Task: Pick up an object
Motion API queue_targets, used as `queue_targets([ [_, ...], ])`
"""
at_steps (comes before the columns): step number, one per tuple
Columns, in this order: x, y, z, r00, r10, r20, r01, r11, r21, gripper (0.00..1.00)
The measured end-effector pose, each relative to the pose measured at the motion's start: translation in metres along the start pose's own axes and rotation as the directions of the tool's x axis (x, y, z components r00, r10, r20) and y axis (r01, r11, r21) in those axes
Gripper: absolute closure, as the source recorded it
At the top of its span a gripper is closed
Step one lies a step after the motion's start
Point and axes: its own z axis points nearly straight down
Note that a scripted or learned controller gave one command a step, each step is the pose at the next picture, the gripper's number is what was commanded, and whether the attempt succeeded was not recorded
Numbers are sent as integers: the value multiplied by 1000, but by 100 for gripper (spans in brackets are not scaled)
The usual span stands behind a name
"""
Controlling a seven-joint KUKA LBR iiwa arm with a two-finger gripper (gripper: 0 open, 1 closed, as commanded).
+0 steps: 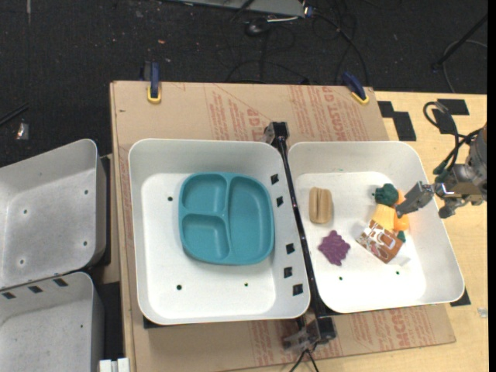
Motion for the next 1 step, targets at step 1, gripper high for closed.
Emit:
queue_targets([
  [1,1,2,-6,1000,-3,3,3,1000,-11,0],
])
